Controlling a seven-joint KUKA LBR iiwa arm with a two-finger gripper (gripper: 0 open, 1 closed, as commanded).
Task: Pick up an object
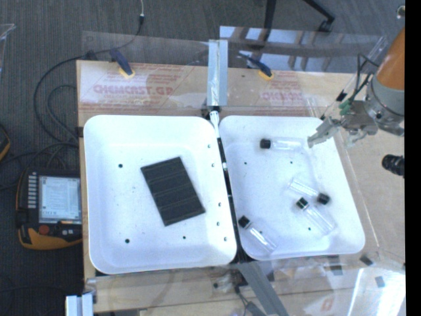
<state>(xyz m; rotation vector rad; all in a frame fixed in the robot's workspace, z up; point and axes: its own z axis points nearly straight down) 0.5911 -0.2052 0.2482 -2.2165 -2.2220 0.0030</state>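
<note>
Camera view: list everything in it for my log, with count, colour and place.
Bins: two, white, side by side on the bench.
Pad: one, dark grey, ribbed, lying flat in the left bin.
Vials: four, clear with black caps, scattered in the right bin.
Clamps: two, blue and orange, at the bench's far edge.
Pendant: one, grey and orange, on the floor at left.
Gripper: one, grey, above the right bin's far right corner.

Faint red lettering, apparently "CHEMCAST GP", runs mirrored across the clear sheet (131, 87) at upper left.
</note>
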